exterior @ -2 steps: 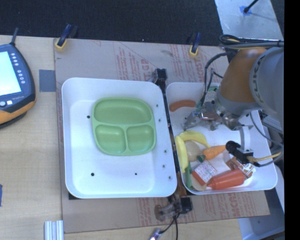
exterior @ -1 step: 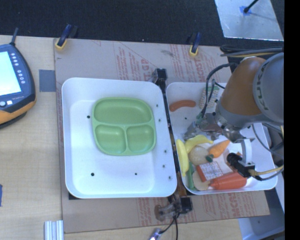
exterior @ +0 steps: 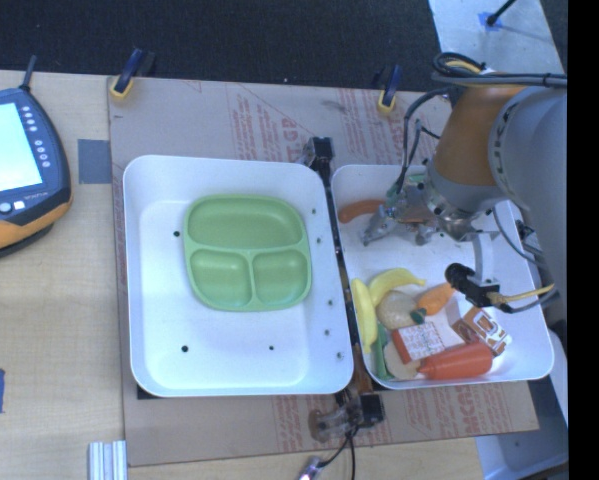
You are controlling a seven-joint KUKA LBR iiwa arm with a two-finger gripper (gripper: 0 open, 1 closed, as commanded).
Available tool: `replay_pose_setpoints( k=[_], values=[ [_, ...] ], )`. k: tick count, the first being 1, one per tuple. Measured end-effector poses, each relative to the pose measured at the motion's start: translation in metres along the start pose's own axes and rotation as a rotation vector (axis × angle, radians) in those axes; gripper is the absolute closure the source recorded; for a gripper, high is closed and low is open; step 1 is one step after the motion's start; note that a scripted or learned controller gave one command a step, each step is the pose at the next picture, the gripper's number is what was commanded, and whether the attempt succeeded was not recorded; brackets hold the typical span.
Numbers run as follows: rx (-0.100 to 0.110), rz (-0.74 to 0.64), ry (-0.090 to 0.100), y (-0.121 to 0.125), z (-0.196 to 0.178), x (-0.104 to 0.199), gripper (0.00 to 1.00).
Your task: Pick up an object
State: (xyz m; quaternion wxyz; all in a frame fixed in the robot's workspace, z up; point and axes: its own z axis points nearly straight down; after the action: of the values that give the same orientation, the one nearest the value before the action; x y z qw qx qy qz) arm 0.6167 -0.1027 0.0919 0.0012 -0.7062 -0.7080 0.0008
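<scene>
the arm [exterior: 499, 138] is bent down over the right bin [exterior: 539, 368], its gripper [exterior: 404, 213] lowered beside an orange piece [exterior: 359, 210]; how far open it is cannot be told.

Wooden bench [exterior: 49, 348], dark floor [exterior: 229, 13]

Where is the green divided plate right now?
The green divided plate lies flat in the left white bin, toward its upper middle. It sits across the divider from the right bin, where the toy food pile and the pincer are.
</scene>
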Motion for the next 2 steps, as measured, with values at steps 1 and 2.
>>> replay_pose_setpoints(
  k=[1, 2],
  values=[
    [0.001, 0.001, -0.001, -0.067, 0.0, -0.076, 0.0],
    [0.001, -0.002, -0.001, -0.093, 0.001, -0.062, 0.0]
  ],
)
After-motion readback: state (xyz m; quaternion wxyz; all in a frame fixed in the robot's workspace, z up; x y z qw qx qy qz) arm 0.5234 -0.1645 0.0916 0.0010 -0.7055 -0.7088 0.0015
